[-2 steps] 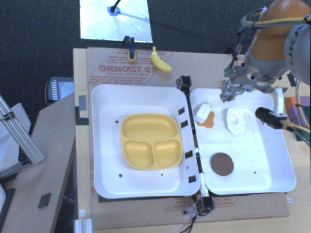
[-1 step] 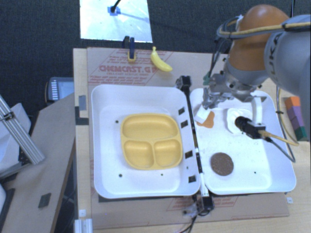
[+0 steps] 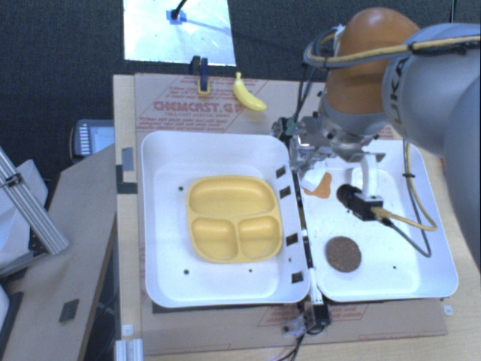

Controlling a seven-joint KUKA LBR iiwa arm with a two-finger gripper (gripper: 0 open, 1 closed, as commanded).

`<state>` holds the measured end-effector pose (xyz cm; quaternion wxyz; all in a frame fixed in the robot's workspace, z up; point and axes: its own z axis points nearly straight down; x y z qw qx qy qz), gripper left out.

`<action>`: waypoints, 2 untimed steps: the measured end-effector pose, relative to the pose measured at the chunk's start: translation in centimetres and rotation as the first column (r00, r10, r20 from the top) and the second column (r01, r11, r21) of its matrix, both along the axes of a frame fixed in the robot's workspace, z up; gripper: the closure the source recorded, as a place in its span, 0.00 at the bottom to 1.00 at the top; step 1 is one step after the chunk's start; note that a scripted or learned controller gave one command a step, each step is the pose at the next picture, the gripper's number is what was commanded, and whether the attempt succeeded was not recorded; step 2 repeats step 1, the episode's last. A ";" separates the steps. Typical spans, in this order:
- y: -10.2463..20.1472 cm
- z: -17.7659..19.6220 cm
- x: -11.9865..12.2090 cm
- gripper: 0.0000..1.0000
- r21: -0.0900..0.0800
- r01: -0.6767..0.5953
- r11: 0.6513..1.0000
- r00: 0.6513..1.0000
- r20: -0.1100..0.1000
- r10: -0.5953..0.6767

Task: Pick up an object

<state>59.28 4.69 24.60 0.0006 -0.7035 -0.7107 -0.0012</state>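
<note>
The grey arm reaches in from the right, and its gripper (image 3: 305, 159) hangs low over the back left corner of the right bin (image 3: 421, 269). A small orange piece (image 3: 322, 187) lies in that bin just beside and below the gripper, partly hidden by it. A round brown disc (image 3: 343, 253) lies flat nearer the front of the same bin, well apart from the gripper. A yellow divided plate (image 3: 231, 218) sits in the middle of the left bin (image 3: 161, 201).
A yellow toy banana (image 3: 249, 95) and a yellow clamp (image 3: 203, 80) lie on the cardboard behind the bins. The ridge where both bins meet (image 3: 295, 216) runs right under the gripper. A shiny square panel (image 3: 178, 22) lies at the back.
</note>
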 end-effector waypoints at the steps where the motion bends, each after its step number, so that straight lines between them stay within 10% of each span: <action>1: 5.9 -0.7 -1.0 1.00 0.000 0.001 1.000 1.000 -0.001 -0.001; 2: 5.9 -0.7 -1.0 1.00 0.000 0.001 1.000 1.000 -0.001 -0.001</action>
